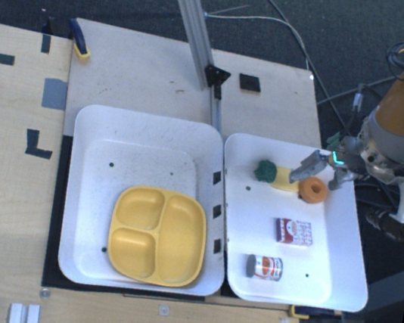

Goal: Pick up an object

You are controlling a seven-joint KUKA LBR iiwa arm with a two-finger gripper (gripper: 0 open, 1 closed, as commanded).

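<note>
I read this as the approach step: my hand hangs low over the far end of the right bin, its fingers spread apart with nothing between them. The doughnut sits just below the hand, toward the near side, and looks like the closest target. Just left of the doughnut lies a yellow piece, with a green ball beyond it. A red-and-white box and a can lie nearer than the doughnut. Next I would centre over the doughnut, descend and close.
</note>
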